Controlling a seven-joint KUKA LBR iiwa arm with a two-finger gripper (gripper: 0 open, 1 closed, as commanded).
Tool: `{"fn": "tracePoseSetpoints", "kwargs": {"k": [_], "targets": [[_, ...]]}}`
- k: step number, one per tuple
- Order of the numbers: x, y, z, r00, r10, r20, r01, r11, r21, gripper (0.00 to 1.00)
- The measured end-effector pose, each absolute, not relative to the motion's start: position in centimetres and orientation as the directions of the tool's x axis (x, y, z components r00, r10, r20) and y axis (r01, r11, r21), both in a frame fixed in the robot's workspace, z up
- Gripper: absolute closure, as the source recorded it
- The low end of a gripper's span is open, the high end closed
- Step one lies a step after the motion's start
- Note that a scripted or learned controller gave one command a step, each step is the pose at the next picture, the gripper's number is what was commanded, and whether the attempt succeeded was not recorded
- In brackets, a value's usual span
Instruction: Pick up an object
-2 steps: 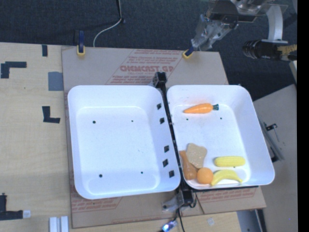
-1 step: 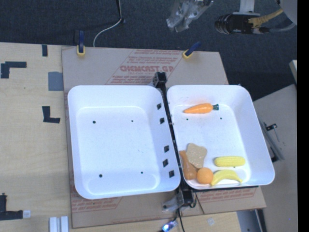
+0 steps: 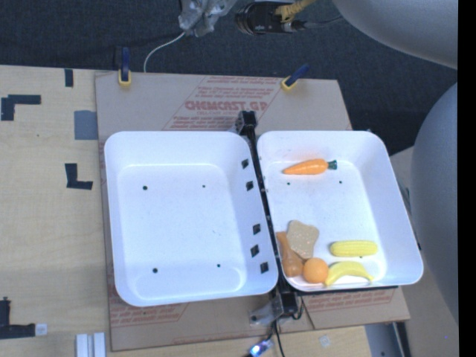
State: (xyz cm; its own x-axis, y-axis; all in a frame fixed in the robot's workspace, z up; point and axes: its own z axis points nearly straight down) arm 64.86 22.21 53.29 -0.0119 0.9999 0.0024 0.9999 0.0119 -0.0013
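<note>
The right bin [image 3: 387, 199] contains six items. One carrot [image 3: 306, 167] lies alone in the far half, well apart from the others. One slice of bread [image 3: 303, 238] rests on one sausage-like brown piece [image 3: 288, 257] at the near-left corner, against the bin's left wall. One orange [image 3: 315, 271] touches that brown piece. One banana [image 3: 349, 274] lies just beside the orange along the near wall. One corn cob [image 3: 353, 248] lies just above the banana. Open floor remains in the bin's centre and along the right wall. The left bin [image 3: 119, 199] adjoins it on a cardboard sheet [image 3: 223, 103] on the desk [image 3: 44, 222]. The tool [image 3: 202, 10] hangs beyond the bins' far edge; its open or closed condition cannot be determined.
</note>
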Motion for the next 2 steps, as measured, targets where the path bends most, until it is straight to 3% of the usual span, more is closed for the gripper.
{"fn": "tracePoseSetpoints", "kwargs": {"k": [1, 2], "targets": [[66.9, 23.5, 53.4, -0.003, 1.000, -0.001, 1.000, 0.003, 0.000, 1.00], [66.8, 23.5, 54.4, -0.005, 1.000, -0.002, 1.000, 0.005, 0.000, 1.00]]}}
